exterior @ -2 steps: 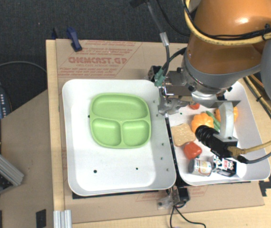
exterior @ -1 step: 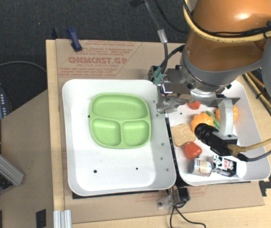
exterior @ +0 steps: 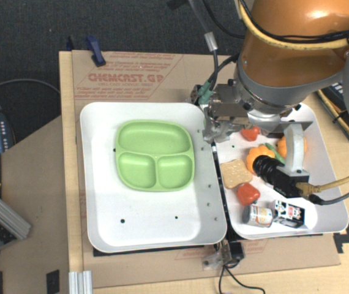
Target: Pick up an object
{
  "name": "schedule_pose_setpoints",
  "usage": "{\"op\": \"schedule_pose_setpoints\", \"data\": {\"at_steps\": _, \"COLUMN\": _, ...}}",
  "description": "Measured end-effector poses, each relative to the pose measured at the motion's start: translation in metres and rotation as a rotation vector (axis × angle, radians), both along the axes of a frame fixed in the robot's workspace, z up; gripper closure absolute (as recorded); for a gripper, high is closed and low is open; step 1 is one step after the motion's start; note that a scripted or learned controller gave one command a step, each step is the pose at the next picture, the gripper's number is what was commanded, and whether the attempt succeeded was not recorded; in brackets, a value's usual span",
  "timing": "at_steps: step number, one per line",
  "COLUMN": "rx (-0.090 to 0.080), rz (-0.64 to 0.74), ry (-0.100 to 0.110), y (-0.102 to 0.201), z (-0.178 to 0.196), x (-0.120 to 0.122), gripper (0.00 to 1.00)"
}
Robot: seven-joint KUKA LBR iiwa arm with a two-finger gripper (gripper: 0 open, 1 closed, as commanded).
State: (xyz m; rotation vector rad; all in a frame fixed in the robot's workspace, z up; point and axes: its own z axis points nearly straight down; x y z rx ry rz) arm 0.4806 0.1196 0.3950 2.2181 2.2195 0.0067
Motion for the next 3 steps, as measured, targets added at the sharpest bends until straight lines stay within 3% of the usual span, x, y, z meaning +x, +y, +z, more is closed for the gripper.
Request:
{"op": "schedule_pose_setpoints", "data": {"at_steps": 2, "rx": 0.000, "rz": 0.001, "ry": -0.004, "y": 0.001, "z": 0.020, "x": 0.001, "gripper": 1.00}}
{"op": "schedule_pose_setpoints", "data": {"at_steps": 3, "rx": -0.002, "rz": -0.006, "ry": 0.010, "y": -0.040, "z": -0.008, "x": 0.017, "gripper": 1.00}}
